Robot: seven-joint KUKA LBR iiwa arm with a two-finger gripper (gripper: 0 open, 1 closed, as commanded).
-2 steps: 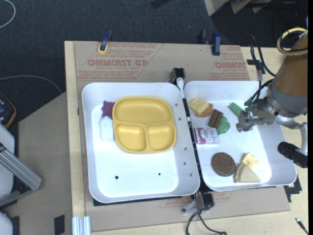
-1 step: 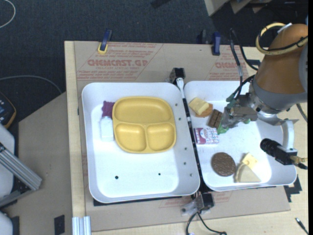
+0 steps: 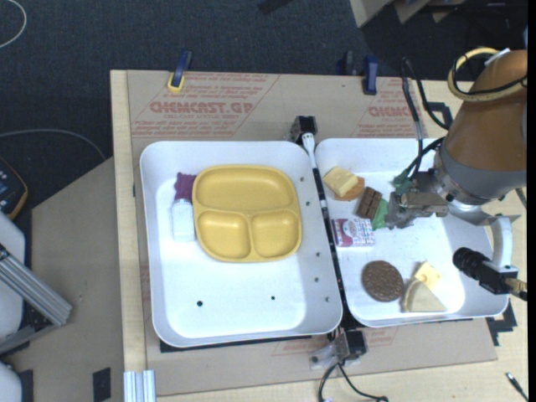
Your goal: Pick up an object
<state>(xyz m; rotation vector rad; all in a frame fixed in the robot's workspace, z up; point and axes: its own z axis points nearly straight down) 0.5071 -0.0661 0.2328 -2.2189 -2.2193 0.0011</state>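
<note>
Your arm (image 3: 486,132) comes in from the right of the frame, and its tool (image 3: 400,208) sits low in the right bin (image 3: 469,308), right of centre. You cannot tell from here whether the tool is apart or together; something green (image 3: 381,216) shows at its tip, touching or just beside it, so don't count that as a grasp. The pickable things lie close by in that bin: a tan block (image 3: 342,182) and a brown piece (image 3: 368,202) to the tool's upper left, a pink packet (image 3: 353,233) left of it, a brown disc (image 3: 383,280) and a pale wedge (image 3: 424,291) lower in the frame. The yellow tray (image 3: 246,212) fills the left bin (image 3: 243,316), probably as the drop-off side.
</note>
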